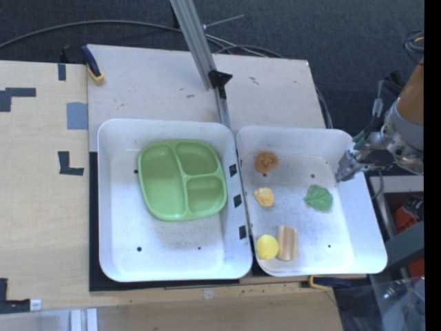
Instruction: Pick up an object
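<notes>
The approach stage of a pick appears to be in hand: the gripper (346, 168) is poised over the right edge of the right bin (358, 243), nothing is seen between its fingers, and how far they are parted cannot be told. Nearest it lies a green leafy piece (318, 198); a descent onto it seems called for next. Also held in that bin are a brown lump (267, 161), a yellow-orange piece (264, 197), a yellow ball (267, 247) and a tan block (286, 243). A green divided plate (182, 179) is held in the left bin (117, 254).
</notes>
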Robot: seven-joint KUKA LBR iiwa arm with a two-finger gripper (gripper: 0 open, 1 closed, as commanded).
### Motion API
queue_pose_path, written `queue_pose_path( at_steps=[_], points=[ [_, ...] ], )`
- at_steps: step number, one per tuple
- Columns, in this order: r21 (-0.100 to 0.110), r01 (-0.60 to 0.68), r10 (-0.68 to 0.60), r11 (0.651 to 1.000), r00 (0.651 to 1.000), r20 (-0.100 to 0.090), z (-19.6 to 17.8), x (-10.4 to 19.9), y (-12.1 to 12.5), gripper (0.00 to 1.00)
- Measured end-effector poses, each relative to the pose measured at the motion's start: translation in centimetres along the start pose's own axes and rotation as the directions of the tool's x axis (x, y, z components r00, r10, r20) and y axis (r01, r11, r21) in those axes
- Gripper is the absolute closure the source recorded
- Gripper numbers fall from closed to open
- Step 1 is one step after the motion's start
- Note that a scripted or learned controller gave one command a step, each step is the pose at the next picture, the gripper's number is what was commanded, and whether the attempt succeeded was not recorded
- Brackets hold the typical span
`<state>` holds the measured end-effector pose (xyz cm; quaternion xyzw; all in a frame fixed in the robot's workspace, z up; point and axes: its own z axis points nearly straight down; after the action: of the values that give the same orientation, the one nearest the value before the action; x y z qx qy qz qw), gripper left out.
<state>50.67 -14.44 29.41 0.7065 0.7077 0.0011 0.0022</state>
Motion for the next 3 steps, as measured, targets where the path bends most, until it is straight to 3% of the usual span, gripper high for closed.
queue_pose_path(
  at_steps=[3],
  points=[
    [0.009, 0.004, -0.004, 1.0, 1.0, -0.003, 4.1, 14.6, -0.5, 1.0]
  ],
)
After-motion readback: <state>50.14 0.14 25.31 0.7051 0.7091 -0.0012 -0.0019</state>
